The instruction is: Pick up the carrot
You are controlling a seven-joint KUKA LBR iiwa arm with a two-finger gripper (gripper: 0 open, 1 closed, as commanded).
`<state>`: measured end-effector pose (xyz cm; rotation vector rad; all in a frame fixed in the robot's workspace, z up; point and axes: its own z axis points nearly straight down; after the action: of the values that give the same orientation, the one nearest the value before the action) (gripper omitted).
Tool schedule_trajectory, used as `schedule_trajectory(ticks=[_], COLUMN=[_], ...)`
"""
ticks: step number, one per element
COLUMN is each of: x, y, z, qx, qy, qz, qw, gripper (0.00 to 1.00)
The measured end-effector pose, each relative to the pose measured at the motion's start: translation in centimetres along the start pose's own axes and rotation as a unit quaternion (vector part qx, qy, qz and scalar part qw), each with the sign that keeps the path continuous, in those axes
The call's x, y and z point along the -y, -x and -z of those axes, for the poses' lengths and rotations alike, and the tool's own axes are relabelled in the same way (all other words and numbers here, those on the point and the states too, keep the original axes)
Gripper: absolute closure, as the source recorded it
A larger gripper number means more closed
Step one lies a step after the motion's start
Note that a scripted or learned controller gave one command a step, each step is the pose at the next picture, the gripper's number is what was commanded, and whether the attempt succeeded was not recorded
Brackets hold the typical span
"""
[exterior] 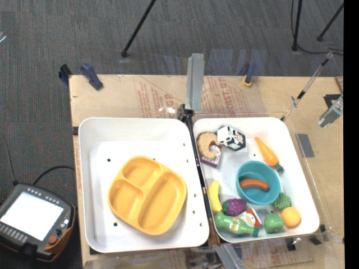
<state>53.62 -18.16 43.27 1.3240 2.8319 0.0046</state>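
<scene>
Claw [331, 114] seems to be the grey bit far right of the blue bowl [244, 170]; wide or narrow, I cannot tell. Carrot [267, 152] lies just above the bowl's right side. Claw could bump the bowl and miss.

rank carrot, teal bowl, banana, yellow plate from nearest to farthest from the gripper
From the gripper, at the right edge:
1. carrot, right bin's far right
2. teal bowl, right bin's middle
3. banana, right bin's left side
4. yellow plate, left bin
</scene>
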Motion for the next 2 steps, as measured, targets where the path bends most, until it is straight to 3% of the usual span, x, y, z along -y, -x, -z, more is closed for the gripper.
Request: schedule_trajectory(ticks=[1,2], x=[6.2,1.7], y=[-1.0,2.1], z=[-4.1,-14.4], qx=[-0.007,-0.012], qy=[-0.006,-0.008], qz=[-0.051,-0.023], qw=[0.9987,0.9996], gripper=[1.00,1.00])
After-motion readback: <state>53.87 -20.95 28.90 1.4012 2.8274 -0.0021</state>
